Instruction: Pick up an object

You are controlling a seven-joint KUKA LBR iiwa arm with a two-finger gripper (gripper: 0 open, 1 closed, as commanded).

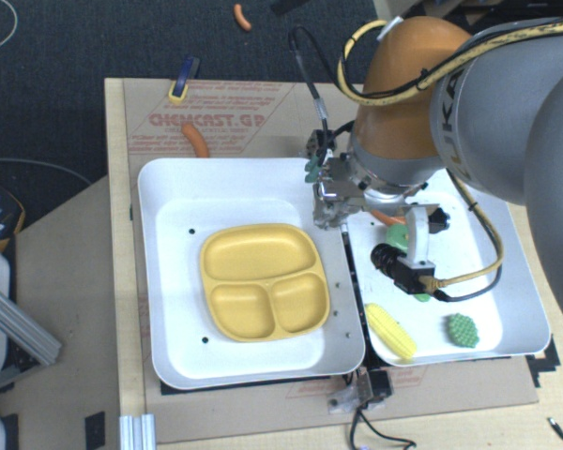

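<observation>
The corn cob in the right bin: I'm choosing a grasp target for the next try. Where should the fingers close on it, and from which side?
Grip the corn cob at its middle, from straight above, with the fingers closing across its short width. It lies flat and slanted near the right bin's front left corner, so either end would likely slip. The bin wall beside it leaves little room, so keep the fingers narrow.

Your arm (507,92) reaches in from the right, orange band (408,59) bent over, wrist pointing down, gripper (330,204) low by the bins' shared edge.
</observation>
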